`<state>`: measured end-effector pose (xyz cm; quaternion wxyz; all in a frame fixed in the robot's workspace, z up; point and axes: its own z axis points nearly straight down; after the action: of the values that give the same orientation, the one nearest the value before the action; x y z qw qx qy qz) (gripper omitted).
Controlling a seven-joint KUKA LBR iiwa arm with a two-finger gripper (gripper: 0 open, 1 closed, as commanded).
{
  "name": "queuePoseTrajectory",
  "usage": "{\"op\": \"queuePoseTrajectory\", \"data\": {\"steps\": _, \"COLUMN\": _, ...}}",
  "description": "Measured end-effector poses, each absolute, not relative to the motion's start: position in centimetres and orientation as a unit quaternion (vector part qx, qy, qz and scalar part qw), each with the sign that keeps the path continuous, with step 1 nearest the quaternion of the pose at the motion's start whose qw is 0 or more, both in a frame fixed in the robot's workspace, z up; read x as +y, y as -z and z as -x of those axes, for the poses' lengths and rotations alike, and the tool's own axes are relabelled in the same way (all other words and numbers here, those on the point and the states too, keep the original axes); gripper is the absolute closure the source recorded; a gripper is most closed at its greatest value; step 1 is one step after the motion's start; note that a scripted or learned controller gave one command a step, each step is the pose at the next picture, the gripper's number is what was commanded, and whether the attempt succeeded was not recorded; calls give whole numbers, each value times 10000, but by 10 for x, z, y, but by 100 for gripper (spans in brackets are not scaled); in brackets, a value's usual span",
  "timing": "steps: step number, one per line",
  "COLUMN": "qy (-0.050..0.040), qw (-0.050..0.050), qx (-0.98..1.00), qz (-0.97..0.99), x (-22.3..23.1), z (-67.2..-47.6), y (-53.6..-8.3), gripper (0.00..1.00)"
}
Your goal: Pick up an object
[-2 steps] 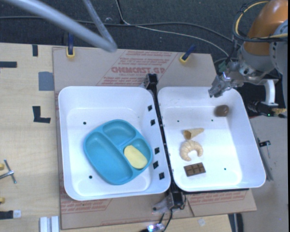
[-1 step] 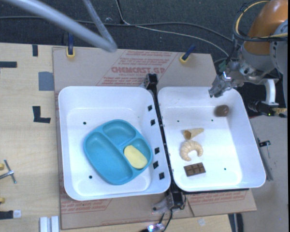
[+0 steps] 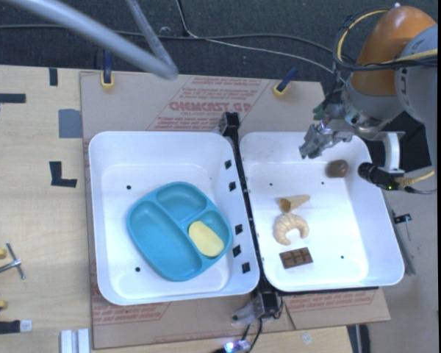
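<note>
The two shallow white plastic bins are being carried side by side on the table [image 3: 29,197], with the loose items being kept in the right-hand white bin [image 3: 367,271] on the arm's side, presumably so that they are being kept within easy reach. The two-finger metal gripper [image 3: 312,147] is being held above the upper part of that bin, near its back wall, and nothing is being seen between its fingers; whether they are spread or pressed together cannot be told, as the tips are being shown too small and blurred. A small brown rounded lump [image 3: 337,168] is being found just beside the gripper, to its right, and is being judged the likeliest candidate for the pick. A pale wedge-shaped piece [image 3: 295,203], a cream croissant-shaped item [image 3: 290,229] and a dark brown chocolate-like square [image 3: 296,257] are being found lower in the same bin, apart from the gripper. In the left-hand white bin [image 3: 103,153], a blue compartmented plastic plate [image 3: 158,230] is being kept, with a yellow rounded item [image 3: 206,238] lying in its lower right compartment. The pick is being judged as not yet made.
</note>
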<state>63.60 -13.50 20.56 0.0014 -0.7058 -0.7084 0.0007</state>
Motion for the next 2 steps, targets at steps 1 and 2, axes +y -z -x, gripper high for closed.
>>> {"op": "queuePoseTrajectory", "data": {"steps": 1, "qy": -7, "qw": 15, "qx": -7089, "qz": 7053, "x": -77, "z": -615, "y": -211, "gripper": 100}}
{"op": "queuePoseTrajectory", "data": {"steps": 2, "qy": -3, "qw": 13, "qx": -7093, "qz": 7049, "x": -22, "z": -602, "y": -224, "gripper": 100}}
